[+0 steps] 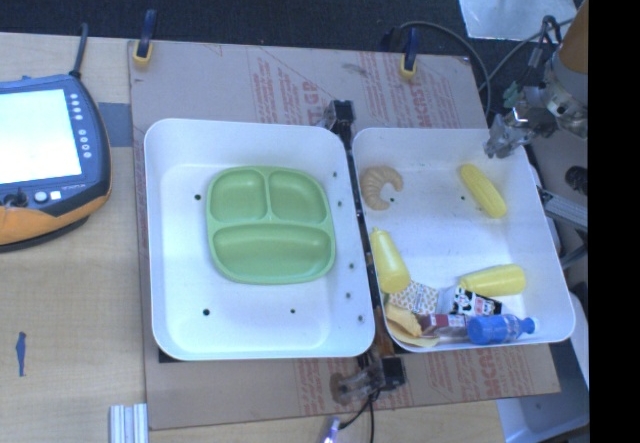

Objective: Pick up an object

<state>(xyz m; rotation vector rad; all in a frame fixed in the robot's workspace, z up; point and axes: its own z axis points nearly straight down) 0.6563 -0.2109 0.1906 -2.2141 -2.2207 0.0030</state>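
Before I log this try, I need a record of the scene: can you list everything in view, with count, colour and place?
bins: 2, white, side by side on the bench
divided plate: 1, green, middle of the left bin
croissant: 1, tan, right bin, far left corner
corn cob: 1, yellow, right bin, far side
yellow pieces: 2, one by the right bin's left wall, one near its right wall
small bottle: 1, blue, right bin's near edge
packets: a small pile, mixed colours, right bin's near left corner
tablet pendant: 1, grey and orange, left of the bins
gripper: 1, grey, over the right bin's far right corner
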